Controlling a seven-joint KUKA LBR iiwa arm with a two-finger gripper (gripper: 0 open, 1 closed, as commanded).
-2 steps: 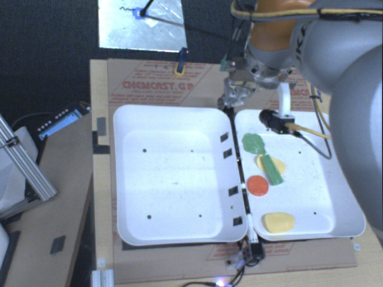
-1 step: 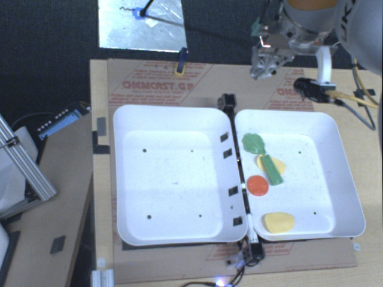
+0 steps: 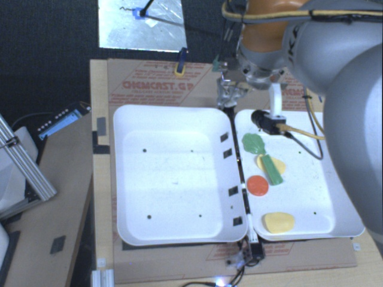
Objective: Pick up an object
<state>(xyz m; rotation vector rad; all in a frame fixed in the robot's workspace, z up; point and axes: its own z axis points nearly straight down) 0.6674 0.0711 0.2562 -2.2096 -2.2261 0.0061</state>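
My gripper (image 3: 227,100) hangs over the far end of the ridge between the two bins, at the back rim. It is small and blurred, and nothing shows in it. The right bin (image 3: 308,190) holds several small objects near its left wall: a green leaf-shaped piece (image 3: 252,142), a green stick (image 3: 273,171) lying across a pale yellow piece (image 3: 264,160), a red disc (image 3: 258,185) and a yellow lump (image 3: 279,222) at the front. All lie in front of the gripper, apart from it.
The left bin (image 3: 173,178) sits beside the right one, with black clips (image 3: 230,154) along the shared ridge. The big grey arm (image 3: 341,70) covers the right bin's far right. A black connector with a yellow cable (image 3: 267,122) hangs over the right bin's back.
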